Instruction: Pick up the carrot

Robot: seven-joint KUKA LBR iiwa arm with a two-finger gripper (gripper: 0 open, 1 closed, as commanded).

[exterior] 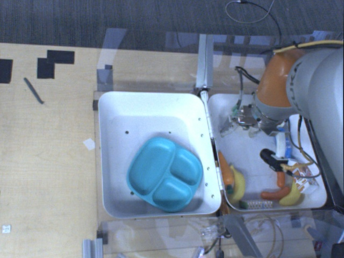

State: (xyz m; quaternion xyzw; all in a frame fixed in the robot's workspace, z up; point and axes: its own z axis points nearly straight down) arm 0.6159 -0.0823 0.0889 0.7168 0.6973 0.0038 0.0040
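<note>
The carrot (227, 170) lies at the right bin's (244, 112) near-left edge, touching a banana (238, 185). The pincer (235, 121) hangs over that bin's far-left part, apart from the carrot; whether it is spread, I cannot tell. A blue divided plate (164, 173) sits in the left bin (115, 144).

Grey arm (320, 90) reaches in from right w/ orange band (275, 85) above wrist — gripper (239, 120) sits low at wrist's left end, pointed left and slightly down.

The orange carrot (226, 172) lies lengthwise against the right bin's left wall, beside a banana.
</note>
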